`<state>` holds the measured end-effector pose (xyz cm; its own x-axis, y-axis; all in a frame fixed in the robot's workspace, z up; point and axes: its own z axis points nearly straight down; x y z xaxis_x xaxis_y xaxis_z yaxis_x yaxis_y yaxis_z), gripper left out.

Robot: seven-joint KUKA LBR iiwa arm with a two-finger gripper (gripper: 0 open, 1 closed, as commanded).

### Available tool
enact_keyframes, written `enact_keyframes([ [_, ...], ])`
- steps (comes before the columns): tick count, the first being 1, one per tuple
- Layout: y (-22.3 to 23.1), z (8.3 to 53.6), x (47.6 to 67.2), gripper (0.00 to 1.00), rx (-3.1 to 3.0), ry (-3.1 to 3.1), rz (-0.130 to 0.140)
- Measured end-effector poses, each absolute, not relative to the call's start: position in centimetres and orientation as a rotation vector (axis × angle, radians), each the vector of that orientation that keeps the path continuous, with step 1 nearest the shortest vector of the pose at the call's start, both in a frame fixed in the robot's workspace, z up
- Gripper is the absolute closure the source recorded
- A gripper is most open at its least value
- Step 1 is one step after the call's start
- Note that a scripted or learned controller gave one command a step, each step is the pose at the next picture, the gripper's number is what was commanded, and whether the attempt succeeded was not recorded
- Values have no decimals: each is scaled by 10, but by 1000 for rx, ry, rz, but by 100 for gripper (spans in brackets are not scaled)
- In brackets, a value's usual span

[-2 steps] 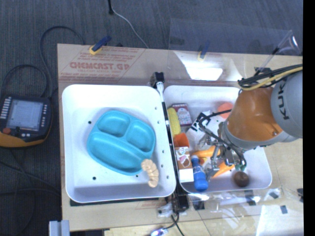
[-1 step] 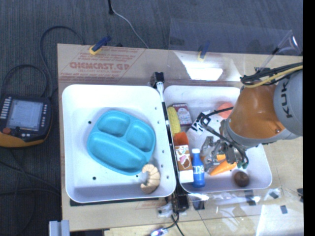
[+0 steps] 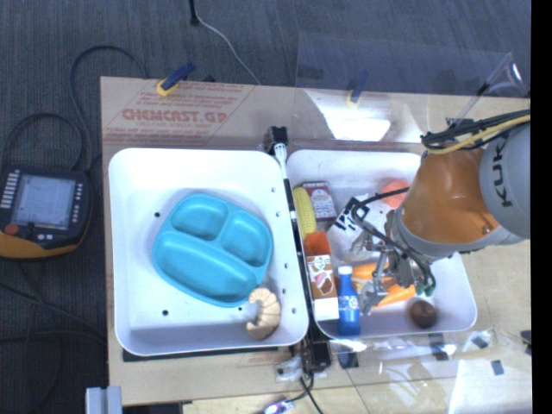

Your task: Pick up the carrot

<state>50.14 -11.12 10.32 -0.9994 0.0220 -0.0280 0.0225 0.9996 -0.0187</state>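
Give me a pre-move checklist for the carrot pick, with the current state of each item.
1. Carrot located in the right bin: ok.
2. Gripper positioned over the carrot: ok.
3. Carrot seen between the fingers: cannot tell.
4. Space around the carrot: not ok; a blue bottle and a brown ball lie close by.
5. Carrot fully exposed: not ok; the gripper covers part of it.
6. Left bin items, tray and croissant, away from the work: ok.

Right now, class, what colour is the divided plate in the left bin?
Light blue plate, clearest in the camera view.
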Motion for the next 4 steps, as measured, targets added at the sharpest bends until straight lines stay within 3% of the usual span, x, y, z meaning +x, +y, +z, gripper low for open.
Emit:
enact_keyframes([
  [1,-119,93,491,0,523,3067,-29],
  [2,-117,103,492,100,521,3067,-25],
  [3,-119,103,492,0,523,3067,-30],
  [4,-119,201,533,0,726,3046,-2],
])
